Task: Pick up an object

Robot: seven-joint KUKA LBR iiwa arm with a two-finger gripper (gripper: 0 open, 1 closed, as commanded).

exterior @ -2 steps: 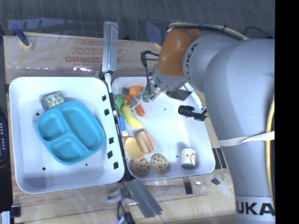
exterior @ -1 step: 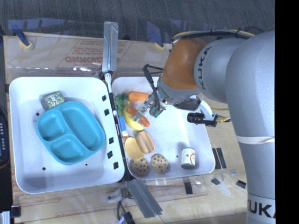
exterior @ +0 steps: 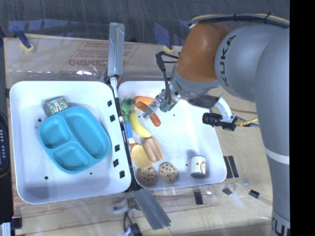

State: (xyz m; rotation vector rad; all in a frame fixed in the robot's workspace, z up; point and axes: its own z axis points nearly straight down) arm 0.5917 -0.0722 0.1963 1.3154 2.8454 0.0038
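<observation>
The right bin (exterior: 211, 132) holds several toy foods. An orange carrot-like piece (exterior: 143, 102) lies at its upper left, and a red-orange end (exterior: 156, 121) shows just below the gripper. A yellow banana (exterior: 139, 125) and a green piece (exterior: 127, 106) lie by the left wall. A hot dog bun (exterior: 152, 149), a yellow slice (exterior: 139, 156) and two cookies (exterior: 158, 173) sit toward the front. A small white and red can (exterior: 198, 166) stands at the front right. My gripper (exterior: 153, 110) hangs low over the orange piece, partly hiding it.
The left bin (exterior: 24, 146) holds a blue divided tray (exterior: 74, 139) and a small green-grey can (exterior: 55, 104) at its back left. The divider wall (exterior: 120, 132) runs between the bins. The arm's large orange and grey body (exterior: 211, 53) overhangs the right bin's back right.
</observation>
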